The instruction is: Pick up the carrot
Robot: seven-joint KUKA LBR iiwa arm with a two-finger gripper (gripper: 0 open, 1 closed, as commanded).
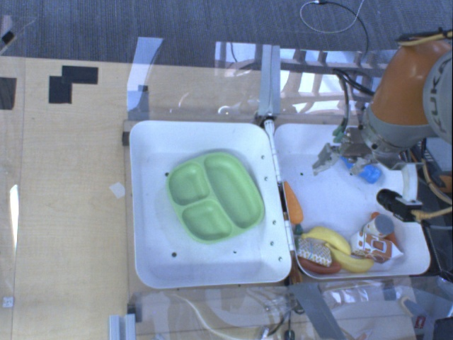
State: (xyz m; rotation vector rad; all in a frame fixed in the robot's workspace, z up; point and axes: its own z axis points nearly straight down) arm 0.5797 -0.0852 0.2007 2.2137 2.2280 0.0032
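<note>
On the left, the pale wooden counter (64, 190) carries the left bin (148, 261), where a green divided plate (214, 197) lies near the middle. Just past the wall between the bins, the carrot (292, 203) lies in the right bin (311, 147), tight against its left wall, with its length running along that wall. Below the carrot, at the bin's near edge, sits a small patterned packet (313, 251), then a yellow banana (338, 246) touching it, and further right a small carton (375, 243). To take the carrot cleanly, the hand probably needs to come down over its middle with the fingers set across its narrow width; one finger must slip between the carrot and the wall, which looks tight, so nudging the carrot away from the wall first may help. A grip placed too low risks catching the packet or the banana. The hand (327, 159) hovers in the upper middle of the right bin, well apart from the carrot, pointing left and down, with its two fingers spread apart and nothing between them. A blue object (371, 173) lies just beside the wrist. The grey arm with its orange band (407, 83) reaches in from the right edge.
</note>
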